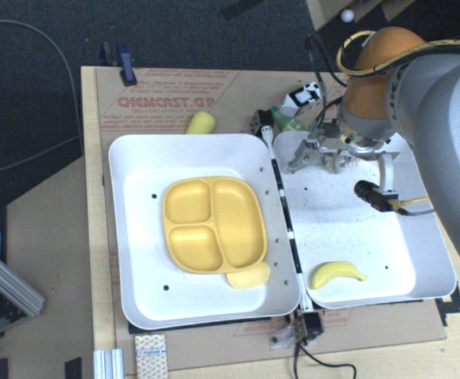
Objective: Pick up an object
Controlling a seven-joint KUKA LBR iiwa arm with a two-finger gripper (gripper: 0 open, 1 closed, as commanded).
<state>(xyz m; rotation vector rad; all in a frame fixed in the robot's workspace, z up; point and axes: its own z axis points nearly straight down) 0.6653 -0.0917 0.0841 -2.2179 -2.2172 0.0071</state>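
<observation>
Banana [337,275] waits near the front edge of the right bin [419,271], curved, long axis running left to right, tip pointing right.
From above, it looks light, smooth and probably rigid plastic, so mid-body across the curve seems the best hold; the gripper [324,155] hovers at the bin's far left corner, finger state impossible to tell.

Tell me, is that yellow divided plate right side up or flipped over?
Right side up. The yellow divided plate lies flat in the left bin, with its three hollow compartments facing up.
</observation>
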